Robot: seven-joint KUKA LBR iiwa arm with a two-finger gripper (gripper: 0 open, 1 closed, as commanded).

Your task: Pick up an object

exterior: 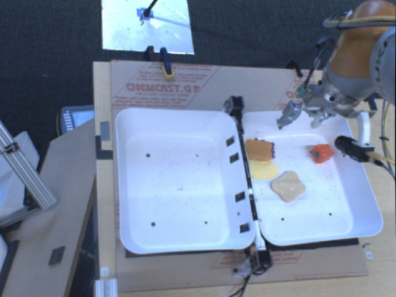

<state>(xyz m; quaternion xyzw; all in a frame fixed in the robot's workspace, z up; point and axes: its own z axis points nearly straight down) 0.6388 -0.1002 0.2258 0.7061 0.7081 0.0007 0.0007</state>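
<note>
Hovering over the far edge of the right shallow white plastic bin (365,221), the grey metal two-finger hand (304,115) hangs with its fingers spread wide and nothing between them. Below it lie an orange block with a purple edge (260,149), a flat yellow oval piece (264,170), a tan rounded piece (288,186) and a small red-orange object (320,153). The left shallow white plastic bin (179,178) offers open floor on the brown cardboard-topped counter (185,85).
</note>
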